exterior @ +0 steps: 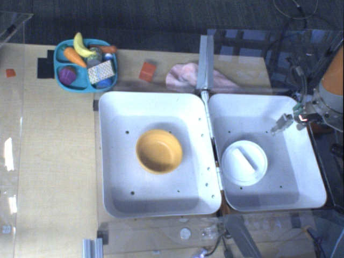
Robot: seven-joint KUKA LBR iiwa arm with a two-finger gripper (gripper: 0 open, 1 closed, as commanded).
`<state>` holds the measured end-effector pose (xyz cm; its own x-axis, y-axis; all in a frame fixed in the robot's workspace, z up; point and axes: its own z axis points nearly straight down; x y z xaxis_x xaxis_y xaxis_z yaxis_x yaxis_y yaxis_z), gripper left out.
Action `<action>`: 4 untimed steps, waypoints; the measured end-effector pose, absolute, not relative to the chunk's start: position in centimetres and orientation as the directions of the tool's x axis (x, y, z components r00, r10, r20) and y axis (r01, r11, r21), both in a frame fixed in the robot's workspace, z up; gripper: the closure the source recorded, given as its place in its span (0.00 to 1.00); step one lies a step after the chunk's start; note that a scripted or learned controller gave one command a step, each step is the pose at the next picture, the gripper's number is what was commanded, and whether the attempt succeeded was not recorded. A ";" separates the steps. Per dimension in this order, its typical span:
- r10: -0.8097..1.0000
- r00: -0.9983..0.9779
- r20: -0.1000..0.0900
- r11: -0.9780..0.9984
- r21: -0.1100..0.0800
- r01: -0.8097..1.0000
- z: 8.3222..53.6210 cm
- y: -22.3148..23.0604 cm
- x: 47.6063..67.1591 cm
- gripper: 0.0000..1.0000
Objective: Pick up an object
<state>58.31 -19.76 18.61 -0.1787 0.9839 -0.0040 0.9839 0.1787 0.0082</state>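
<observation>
Two shallow white bins sit side by side on the desk (48,160). In the left bin (115,192) a yellow bowl (159,151) rests upright near the middle, its hollow facing up and nothing touching it. In the right bin (301,192) a round white lid (244,163) lies flat, a little toward 7 o'clock of that bin's centre, with a raised bar-shaped handle running slantwise across its top. The tool (281,123) hangs at the bin's 2 o'clock corner, close above the floor, well apart from the lid and with nothing between its fingers; whether those fingers stand spread or together I cannot tell, since they are small and blurred here. Behind it, at the frame's 3 o'clock edge, the arm's orange band (334,71) shows above the wrist. Beyond the bins, at 11 o'clock on the desk, a blue divided tray (80,86) holds toy food: a banana (81,46), a carrot (74,56), a purple piece and a checkered block. To the tray's 3 o'clock lies a small orange-red block (148,71), and further along that way a pink cloth (183,75) is bunched against the grey upright post between the bins.
</observation>
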 end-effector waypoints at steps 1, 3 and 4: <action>0.970 -0.244 -0.001 0.244 0.004 0.970 11.3 -13.8 56.0 0.00; 0.875 -0.485 -0.016 0.485 0.022 0.874 9.1 -10.9 49.5 0.00; 0.873 -0.487 -0.022 0.487 0.030 0.873 10.3 -10.8 50.0 1.00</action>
